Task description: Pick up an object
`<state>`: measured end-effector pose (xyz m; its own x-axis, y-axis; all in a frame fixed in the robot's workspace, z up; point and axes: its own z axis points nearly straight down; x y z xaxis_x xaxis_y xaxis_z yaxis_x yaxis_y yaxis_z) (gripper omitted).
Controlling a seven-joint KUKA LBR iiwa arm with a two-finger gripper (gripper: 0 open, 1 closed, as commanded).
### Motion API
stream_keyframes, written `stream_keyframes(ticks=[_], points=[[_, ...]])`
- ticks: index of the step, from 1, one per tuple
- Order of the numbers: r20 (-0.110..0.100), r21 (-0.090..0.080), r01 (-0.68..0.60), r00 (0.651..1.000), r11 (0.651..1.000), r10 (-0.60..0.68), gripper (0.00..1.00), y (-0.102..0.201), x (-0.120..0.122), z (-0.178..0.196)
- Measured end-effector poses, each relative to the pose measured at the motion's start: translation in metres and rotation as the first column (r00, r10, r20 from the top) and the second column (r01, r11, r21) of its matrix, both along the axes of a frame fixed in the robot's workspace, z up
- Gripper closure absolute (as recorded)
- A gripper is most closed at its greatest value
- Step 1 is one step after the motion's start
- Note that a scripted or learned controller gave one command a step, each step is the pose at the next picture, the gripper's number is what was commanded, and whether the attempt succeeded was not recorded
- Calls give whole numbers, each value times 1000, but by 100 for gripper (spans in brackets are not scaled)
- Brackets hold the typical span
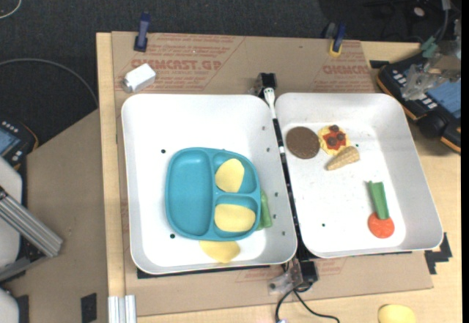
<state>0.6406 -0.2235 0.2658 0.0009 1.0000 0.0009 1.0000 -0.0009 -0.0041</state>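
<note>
Where the two bins meet at mid-frame, a black clip sits at their far edge.

Left bin: holds a teal divided plate. One yellow piece lies in its far right compartment and a second yellow piece in its near right compartment; the long left compartment is bare. A third yellow piece lies on the bin floor, touching the plate's near edge. A thin green strip lies against the plate's right rim.

Right bin: a brown disc and a yellow-and-red piece sit side by side at the far left, with a tan wedge just beside them. A toy carrot, green stalk and orange-red root, lies well apart near the right wall.

Surface: both bins rest on a cardboard sheet, clamped at the far edge; a small white block lies at far left. Dark carpet beyond.

Pickable objects are small, loose and brightly coloured. Gripper state: cannot tell.
</note>
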Motion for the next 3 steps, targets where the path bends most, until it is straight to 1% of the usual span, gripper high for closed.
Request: stream_keyframes(ticks=[1,2,3], points=[[0,1,-2,1000,1000,2,100,30,-28,-17],[6,-3,-3,1000,1000,3,100,11,20,-114],[6,1,-7,1000,1000,7,100,90,-26,-35]])
